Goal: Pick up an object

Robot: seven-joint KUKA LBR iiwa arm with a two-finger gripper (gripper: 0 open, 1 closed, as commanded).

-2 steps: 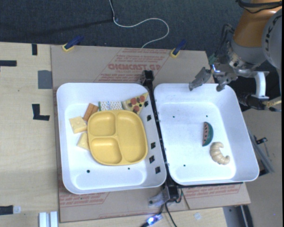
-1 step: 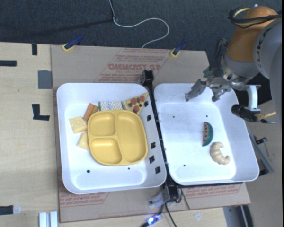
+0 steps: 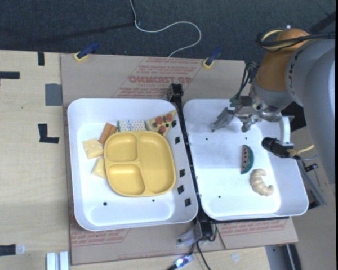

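Pale curved croissant (image 3: 261, 183), ribbed watermelon slice (image 3: 246, 158) just above; tool (image 3: 231, 124) spread, bare.

Two bins sit side by side at the frame's middle, the left bin (image 3: 79, 167) touching the right bin (image 3: 287, 204) along their shared edge. In the left bin, a divided plate (image 3: 139, 163) lies at centre, with a cluster of small food pieces (image 3: 129, 127) above it and two more pieces (image 3: 93, 149) at its left. In the right bin, a watermelon slice (image 3: 247, 158) lies right of centre, a croissant (image 3: 261, 182) just below it. The gripper (image 3: 231, 121) hangs over that bin's upper part.
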